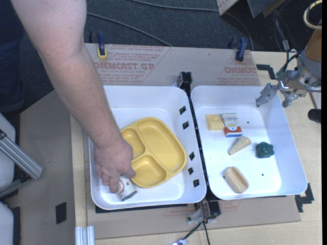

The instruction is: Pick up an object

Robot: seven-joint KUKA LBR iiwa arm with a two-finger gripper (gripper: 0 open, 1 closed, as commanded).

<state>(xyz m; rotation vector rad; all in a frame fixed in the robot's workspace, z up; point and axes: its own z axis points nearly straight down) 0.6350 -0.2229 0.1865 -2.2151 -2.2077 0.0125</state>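
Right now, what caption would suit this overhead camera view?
A person's hand places a small can beside the yellow tray; gripper hovers.

Even overhead light — soft shadows, mild glare on white bins (153, 93), slightly blurry pic.

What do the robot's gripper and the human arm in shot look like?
The gripper is bare grey metal with two short angular fingers under a pale grey wrist housing, and dark cables loop behind it. The person's arm is bare, with no sleeve, glove or watch to be seen; its hand is bare too.
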